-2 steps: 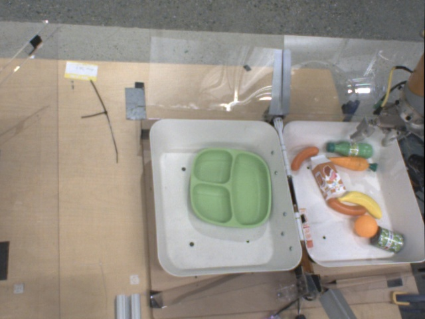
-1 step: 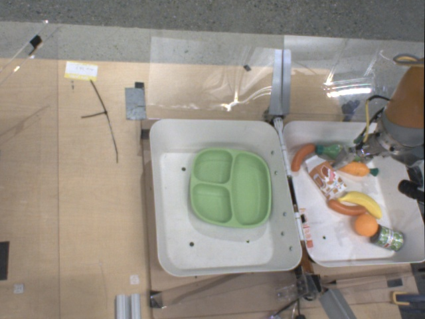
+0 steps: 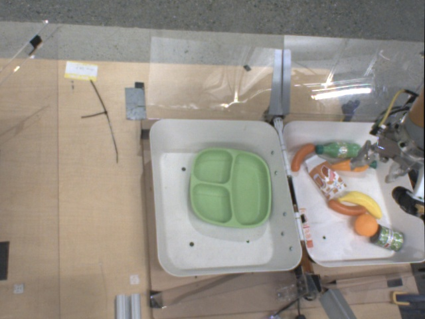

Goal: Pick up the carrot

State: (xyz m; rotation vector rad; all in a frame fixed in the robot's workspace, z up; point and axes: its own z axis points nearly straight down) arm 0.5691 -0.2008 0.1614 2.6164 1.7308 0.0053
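Carrot, small orange tapered vegetable (image 3: pixel 350 167), lying in right white bin (image 3: pixel 345 248), beside green plastic bottle (image 3: pixel 337 149). Grey two-finger gripper (image 3: pixel 369 153) just beside it, approaching; finger spacing impossible to tell. Next: centre over carrot, descend, close.

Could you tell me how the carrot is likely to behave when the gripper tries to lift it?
The carrot looks smooth and tapered, so it may slip or roll. It lies close against the green bottle, which could get nudged. The gripper sits at its end, not its middle, so it might tilt.

Carrot (image 3: pixel 350 167) half hidden — hand (image 3: pixel 369 153) overlaps.
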